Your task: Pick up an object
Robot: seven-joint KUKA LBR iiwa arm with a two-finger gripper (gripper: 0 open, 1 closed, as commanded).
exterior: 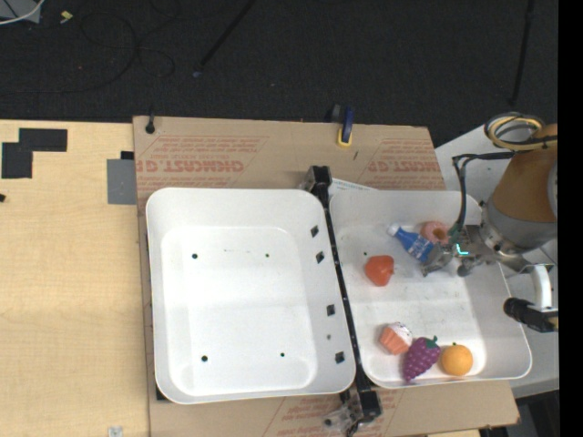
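My gripper [448,257] is low in the right bin [492,335], near its right wall, with a green light glowing on its body. Just left of it lies a small blue bottle with a white cap [411,241]. A pink object [435,233] sits against the bottle's right end, touching or nearly touching the gripper. A red round fruit [380,269] lies further left. At the bin's front are an orange-and-white piece [394,338], a purple bunch of grapes [420,358] and an orange [456,360].
The left bin [173,244] stands beside the right one, with a black divider rail [330,271] between them. The grey arm with its orange band [524,194] comes in from the right over the bin's edge. Cardboard [237,157] lies under both bins.
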